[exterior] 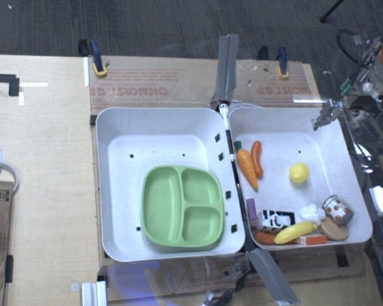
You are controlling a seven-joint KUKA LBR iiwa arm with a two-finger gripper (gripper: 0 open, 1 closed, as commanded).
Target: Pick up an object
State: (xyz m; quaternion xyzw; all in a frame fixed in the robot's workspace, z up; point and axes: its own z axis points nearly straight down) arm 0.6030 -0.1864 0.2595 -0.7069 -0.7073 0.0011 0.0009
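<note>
Several small toy foods lie loose in the right-hand shallow white bin [332, 139], none of them lifted yet.

The small yellow ball [299, 173] sits alone near the bin's middle, well apart from the two orange plastic carrots [249, 164] lying side by side near the divider and from the crowded pile at the near edge, where a yellow plastic banana [295, 232] touches its neighbours. As a judgement, the isolated ball is the cleanest target: a straight descent centred over it avoids nudging anything else. The left-hand white bin [115, 171] holds a green three-compartment plastic plate [182, 206]. The grey robot gripper [335, 110] hangs at the right bin's far corner; whether its fingers are apart or together cannot be told. Mirrored lettering on the brown cardboard sheet [140, 81] appears to read "CHEMCAST GP".
</note>
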